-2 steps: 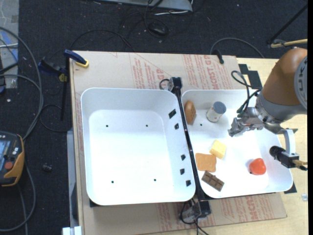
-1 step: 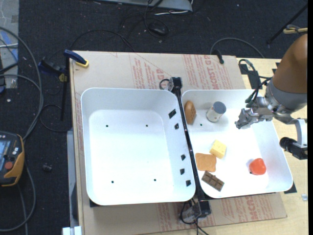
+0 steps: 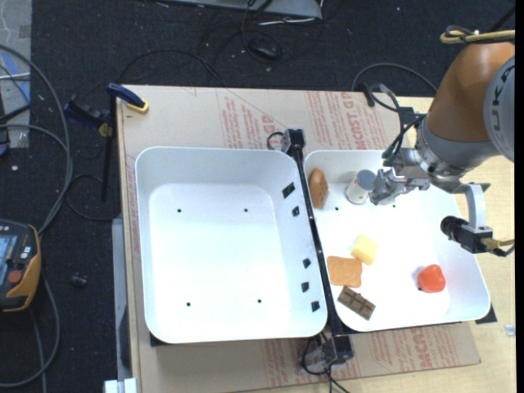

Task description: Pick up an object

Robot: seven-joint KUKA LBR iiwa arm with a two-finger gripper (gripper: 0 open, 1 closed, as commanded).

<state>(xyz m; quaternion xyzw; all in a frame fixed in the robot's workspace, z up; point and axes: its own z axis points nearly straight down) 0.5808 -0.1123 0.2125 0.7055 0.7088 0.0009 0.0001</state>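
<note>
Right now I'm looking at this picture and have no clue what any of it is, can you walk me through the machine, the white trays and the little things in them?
One camera looks down at a slant on a bench. The grey and orange shape at the right is a robot arm; at its end is its tool, the part meant for grasping, low over the far side of the right tray. I cannot tell whether it is open or shut, and I see nothing held in it. Its job is to pick up an object. The right tray holds a brown bun-like piece, a small pale cup-like thing beside the tool, a yellow block, an orange flat piece, a dark brown bar and a red ball-like thing. The left tray sits alongside, both on cardboard.
</note>
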